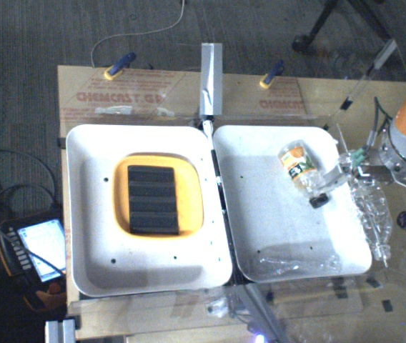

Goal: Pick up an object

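Grey carpet surrounds a bench carrying 2 white bins side by side. Left bin holds a yellow tray with a black block. Right bin has a small bottle lying in its far right corner. Just beside the bottle, the gripper reaches in from the right; its finger spread is unclear.
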`<action>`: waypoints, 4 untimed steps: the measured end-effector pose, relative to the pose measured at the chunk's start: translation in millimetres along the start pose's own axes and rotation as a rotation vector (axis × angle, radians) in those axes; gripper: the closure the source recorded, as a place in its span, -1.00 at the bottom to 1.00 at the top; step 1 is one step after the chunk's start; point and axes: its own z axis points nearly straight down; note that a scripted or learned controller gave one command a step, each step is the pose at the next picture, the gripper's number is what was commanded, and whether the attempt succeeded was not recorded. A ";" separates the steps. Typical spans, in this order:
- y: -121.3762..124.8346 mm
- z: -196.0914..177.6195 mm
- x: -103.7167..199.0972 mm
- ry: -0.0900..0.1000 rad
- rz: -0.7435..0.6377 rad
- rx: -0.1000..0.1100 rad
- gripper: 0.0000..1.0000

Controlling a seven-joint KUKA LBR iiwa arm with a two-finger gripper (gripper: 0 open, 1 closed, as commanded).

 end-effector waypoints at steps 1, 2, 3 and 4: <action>46.9 23.4 11.1 -0.002 -0.067 -0.001 -1.00; 72.7 54.8 -16.3 -0.003 -0.291 -0.001 -1.00; 101.0 146.6 -29.7 -0.006 -0.398 -0.015 -1.00; 126.1 149.7 -33.3 -0.007 -0.415 -0.021 -1.00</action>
